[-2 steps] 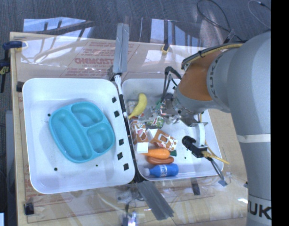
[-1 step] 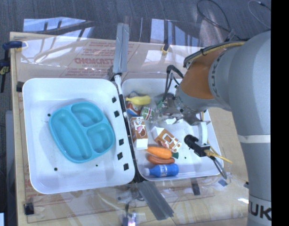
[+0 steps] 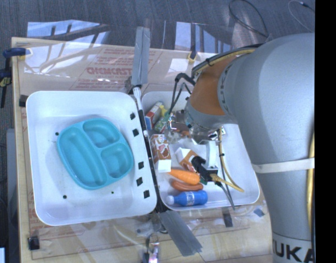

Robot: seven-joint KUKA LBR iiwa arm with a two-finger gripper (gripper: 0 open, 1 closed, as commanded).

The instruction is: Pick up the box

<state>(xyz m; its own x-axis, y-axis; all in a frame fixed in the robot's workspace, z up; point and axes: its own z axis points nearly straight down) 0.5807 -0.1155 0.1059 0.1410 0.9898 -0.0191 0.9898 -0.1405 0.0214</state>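
Observation:
A small printed box [image 3: 158, 146], brown and red with a white end, lies along the left wall of the right bin [image 3: 245, 171]. A second small red and white box [image 3: 152, 114] stands further back by the same wall. My gripper [image 3: 173, 126] reaches down into the back of that bin, just right of the two boxes, with the grey and orange wrist hiding most of it. Nothing shows clearly between its tips.
An orange carrot [image 3: 184, 175], a reddish sausage [image 3: 185, 186] and a blue bottle [image 3: 189, 199] lie at the front of the right bin. A green item [image 3: 161, 110] sits at its back. The left bin [image 3: 42, 125] holds a blue divided plate [image 3: 94, 152].

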